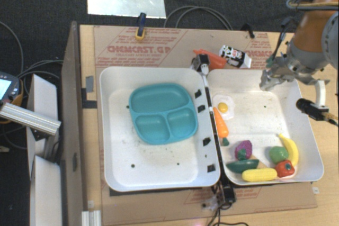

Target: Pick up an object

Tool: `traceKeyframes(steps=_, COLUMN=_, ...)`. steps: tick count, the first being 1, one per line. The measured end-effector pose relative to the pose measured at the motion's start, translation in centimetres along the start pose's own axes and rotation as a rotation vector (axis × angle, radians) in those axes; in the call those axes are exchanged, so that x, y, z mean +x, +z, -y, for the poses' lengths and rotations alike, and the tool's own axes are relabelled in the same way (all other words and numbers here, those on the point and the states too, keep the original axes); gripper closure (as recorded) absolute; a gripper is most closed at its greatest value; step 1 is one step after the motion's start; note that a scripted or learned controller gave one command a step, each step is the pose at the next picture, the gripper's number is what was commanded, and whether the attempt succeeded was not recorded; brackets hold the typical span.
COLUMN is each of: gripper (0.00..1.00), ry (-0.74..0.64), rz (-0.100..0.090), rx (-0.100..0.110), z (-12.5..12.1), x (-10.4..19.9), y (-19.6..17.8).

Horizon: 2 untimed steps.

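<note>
The right bin (265,114) holds toy food: a fried egg (223,106) and an orange carrot (221,123) by its left wall, a purple eggplant (243,148), a green cucumber (242,165), a yellow corn cob (259,174), a red tomato (285,168), a green pepper (277,154) and a yellow banana (291,147) near the front right corner. My gripper (268,80) hangs over the bin's far right corner, well away from the toys. Nothing shows between its fingers.
The left bin (119,114) holds a teal divided plate (163,113). Black clips (204,108) sit along the seam between the bins. An orange-handled tool (207,59) and a black-and-white item (235,56) lie on the cardboard behind the bins.
</note>
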<state>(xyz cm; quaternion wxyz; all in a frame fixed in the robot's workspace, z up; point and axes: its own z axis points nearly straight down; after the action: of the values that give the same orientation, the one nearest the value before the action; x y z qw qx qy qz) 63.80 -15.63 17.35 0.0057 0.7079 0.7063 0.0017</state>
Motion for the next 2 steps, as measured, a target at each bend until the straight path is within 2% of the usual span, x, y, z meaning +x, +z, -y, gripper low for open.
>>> traceKeyframes(steps=1, gripper=1.0, ry=-0.012, rz=-0.007, rx=0.004, z=-3.3, x=5.9, y=-0.4)
traceKeyframes(steps=2, gripper=1.0, ry=-0.01, rz=-0.006, rx=0.006, z=-3.1, x=11.3, y=-2.6)
